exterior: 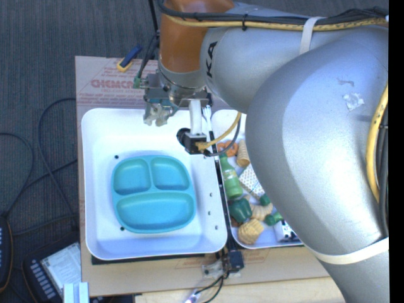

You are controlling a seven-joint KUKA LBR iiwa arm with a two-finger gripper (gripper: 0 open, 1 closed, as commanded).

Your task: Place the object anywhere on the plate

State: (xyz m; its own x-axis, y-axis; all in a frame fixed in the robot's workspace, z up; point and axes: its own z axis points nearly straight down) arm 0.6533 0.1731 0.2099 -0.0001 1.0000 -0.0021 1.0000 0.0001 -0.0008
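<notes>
A light blue plate [153, 192] with three compartments lies in the left white bin [95, 169], with nothing on it. My gripper [157, 114] hangs over the far edge of that bin, above and behind the plate. I see no object in it. The loose objects lie in the right bin [235, 240]: a green bottle [230, 182], a tan ridged piece [250, 231], a checkered item [251, 180] and an orange piece [243, 151]. The big grey arm hides most of the right bin.
The bins stand on a cardboard sheet [104, 81] with red print. A blue and yellow clip [129, 57] lies at its far edge. Cables [44, 131] run on the dark floor at the left. A black cable fitting [186, 137] hangs beside the gripper.
</notes>
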